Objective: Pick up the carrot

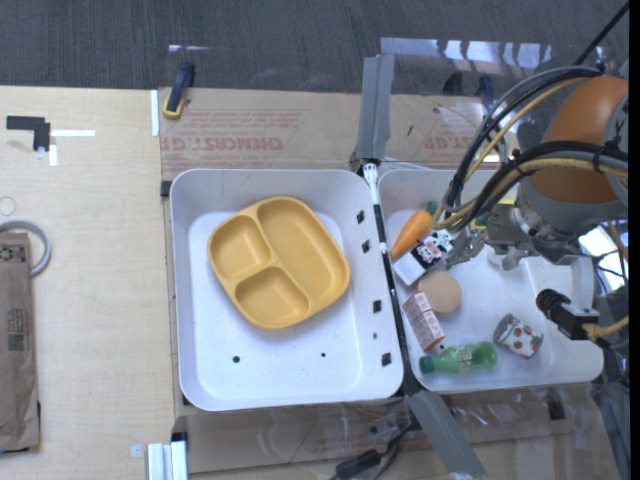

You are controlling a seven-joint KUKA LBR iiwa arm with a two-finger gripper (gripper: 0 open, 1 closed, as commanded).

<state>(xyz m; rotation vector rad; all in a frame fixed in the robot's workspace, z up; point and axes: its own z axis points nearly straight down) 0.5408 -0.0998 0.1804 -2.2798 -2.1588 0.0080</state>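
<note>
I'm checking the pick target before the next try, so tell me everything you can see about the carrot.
The carrot is a small orange toy-like piece, smooth and tapered, with a green top at its upper right end near the arm. It lies tilted in the right bin, close to the bin's left wall, its narrow tip pointing down-left. The gripper is just to its right, beside a small black-and-white item; whether it touches the carrot is unclear.
</note>
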